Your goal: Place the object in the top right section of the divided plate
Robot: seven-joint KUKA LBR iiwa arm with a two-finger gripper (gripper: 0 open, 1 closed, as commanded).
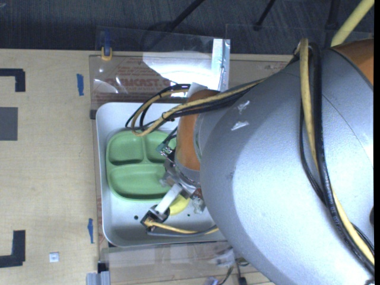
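Object [180, 205]: yellow, small; lies on the bin floor just below the plate's lower edge, outside all of its sections; partly hidden under the robot's parts; its kind cannot be told
Arm [285, 159]: grey, bulky; reaches in from the right and covers the right half of the view and the bin's right side; orange band [187, 144] shows above the wrist, over the plate's right edge
Tabletop [47, 177]: pale wood; black marks [18, 80] at its left; bits of blue tape [80, 84] near the bin's left wall
Bin [119, 221]: white, shallow; holds the plate and the object; a clear panel [178, 64] stands at its far side
Plate [127, 149]: green, divided; lies flat in the bin's left part; two small sections at the top, one wide section below; the top right section is partly under the wrist, and its visible part shows plain green
Cables [148, 107]: black and yellow; loop from the arm over the plate's top edge
Pincer [172, 183]: low over the plate's right edge, between the wide section and the object; whether wide, narrow or holding anything cannot be told
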